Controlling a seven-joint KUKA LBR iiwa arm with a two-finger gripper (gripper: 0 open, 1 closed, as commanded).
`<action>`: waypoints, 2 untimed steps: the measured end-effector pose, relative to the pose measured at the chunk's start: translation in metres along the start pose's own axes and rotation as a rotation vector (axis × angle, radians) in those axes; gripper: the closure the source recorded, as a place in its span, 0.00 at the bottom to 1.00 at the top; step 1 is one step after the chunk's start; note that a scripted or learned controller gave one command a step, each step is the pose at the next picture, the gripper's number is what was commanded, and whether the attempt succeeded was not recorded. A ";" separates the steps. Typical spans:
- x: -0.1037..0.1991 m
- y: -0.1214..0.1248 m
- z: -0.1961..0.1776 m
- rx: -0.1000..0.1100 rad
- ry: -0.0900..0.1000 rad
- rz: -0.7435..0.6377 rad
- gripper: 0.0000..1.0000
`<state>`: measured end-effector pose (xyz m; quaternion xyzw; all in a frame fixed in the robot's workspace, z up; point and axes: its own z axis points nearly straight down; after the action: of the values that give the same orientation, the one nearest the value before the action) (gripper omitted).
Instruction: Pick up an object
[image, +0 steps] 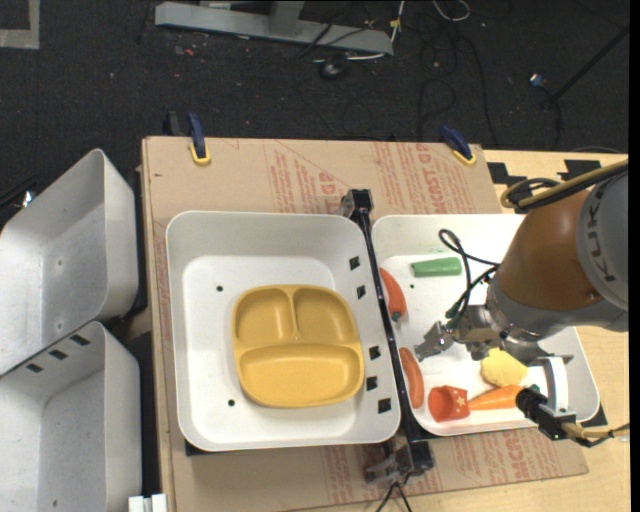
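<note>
In the right bin (478, 228) lie a green block (436, 266), a red-orange sausage-shaped piece (393, 293) by the left wall, and a second one (410, 375) lower down. Along the front are a red pepper piece (449, 402), an orange carrot (492, 399) and a yellow lumpy fruit (502, 369). My gripper (437, 343) hangs over the middle of this bin, just left of the yellow fruit and above the red pepper piece. Nothing shows in its grasp. The arm's wrist covers part of the bin floor to the right.
The left bin (185, 300) holds a yellow divided plate (297, 345). A black divider (372, 300) runs between the bins. Two white containers (60, 260) stand off the bench at left. A black cable (455, 245) loops over the right bin's back.
</note>
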<state>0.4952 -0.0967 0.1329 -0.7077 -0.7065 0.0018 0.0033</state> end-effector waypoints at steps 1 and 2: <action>-0.002 0.003 0.038 -0.016 -0.004 0.003 0.00; -0.002 0.003 0.027 -0.017 -0.005 0.004 1.00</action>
<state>0.4984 -0.0985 0.1056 -0.7092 -0.7050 -0.0022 -0.0044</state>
